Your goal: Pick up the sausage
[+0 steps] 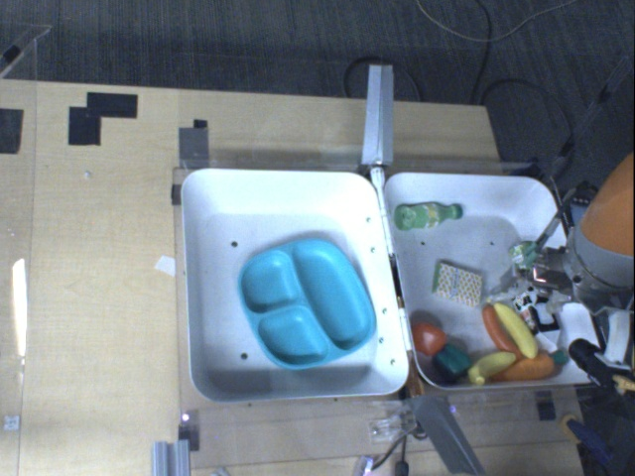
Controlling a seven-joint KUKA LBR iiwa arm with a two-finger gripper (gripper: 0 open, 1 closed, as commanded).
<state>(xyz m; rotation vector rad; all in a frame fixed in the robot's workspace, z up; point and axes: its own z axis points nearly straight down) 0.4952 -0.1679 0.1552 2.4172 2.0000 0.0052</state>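
Sausage [499, 327], judged light, stiff and smooth, is seen in the right bin [476, 188]; a mid-length hold is advised; gripper [536, 284] state cannot be told.

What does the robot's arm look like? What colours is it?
The arm comes in from the right. It is rounded and grey, with a wide orange band. Its end, the gripper, is a busy cluster of small silvery, black and white parts, with thin metal rods sticking up from it.
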